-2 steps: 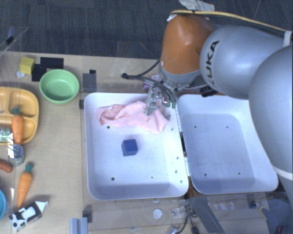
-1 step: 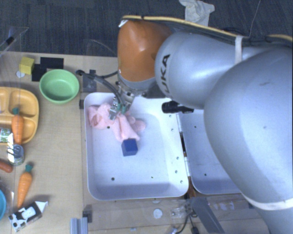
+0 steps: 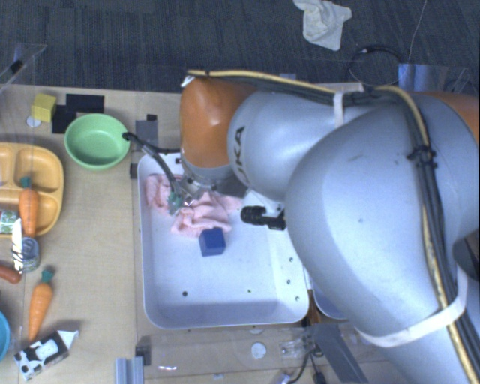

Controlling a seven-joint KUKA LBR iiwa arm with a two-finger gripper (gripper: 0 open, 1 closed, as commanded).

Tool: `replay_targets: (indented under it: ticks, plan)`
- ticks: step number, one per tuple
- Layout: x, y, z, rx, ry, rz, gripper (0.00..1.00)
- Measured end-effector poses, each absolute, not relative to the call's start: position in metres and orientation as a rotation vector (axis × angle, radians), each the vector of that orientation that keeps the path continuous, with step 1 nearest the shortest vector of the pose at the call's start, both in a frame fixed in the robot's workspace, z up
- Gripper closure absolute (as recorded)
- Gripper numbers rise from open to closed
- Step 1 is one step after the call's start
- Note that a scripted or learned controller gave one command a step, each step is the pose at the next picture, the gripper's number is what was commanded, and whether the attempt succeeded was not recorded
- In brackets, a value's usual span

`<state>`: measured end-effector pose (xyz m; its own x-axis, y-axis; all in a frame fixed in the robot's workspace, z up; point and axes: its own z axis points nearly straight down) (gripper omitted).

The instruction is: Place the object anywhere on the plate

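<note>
the grey arm (image 3: 352,187) with its orange band (image 3: 210,120) comes in from three o'clock and covers much of the right half of the view, its wrist hanging over the upper part of the left white bin (image 3: 225,300). the gripper (image 3: 182,199) sits low at the bin's eleven o'clock corner, right on a crumpled pink cloth (image 3: 196,214); whether it is apart or together cannot be told, as the wrist hides it. a blue cube (image 3: 212,241) lies in the bin just at five o'clock of the gripper, touching the lower edge of the cloth, nothing gripping it.

on the counter (image 3: 97,270), at nine o'clock of the bin, a yellow divided plate (image 3: 41,169) sits at the view's left edge with a small carrot (image 3: 28,211) on it. a green bowl (image 3: 96,140) stands at one o'clock of the plate. a second carrot (image 3: 40,301) lies well below the plate, at its six o'clock, with a black-and-white carton (image 3: 43,352) just beneath. a white rag (image 3: 324,21) lies on the dark floor at twelve o'clock.
</note>
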<state>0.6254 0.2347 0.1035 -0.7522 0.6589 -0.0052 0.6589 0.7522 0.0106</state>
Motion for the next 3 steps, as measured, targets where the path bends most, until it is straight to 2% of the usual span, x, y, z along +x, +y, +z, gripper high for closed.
replay_targets:
  ticks: [1,2,3]
  plan:
    - [0.653,0.175,0.157,1.397,2.81,0.005,1.0]
    - [0.656,0.223,0.144,1.742,2.612,0.002,1.0]
    - [0.668,0.22,0.101,2.203,2.238,0.011,1.0]
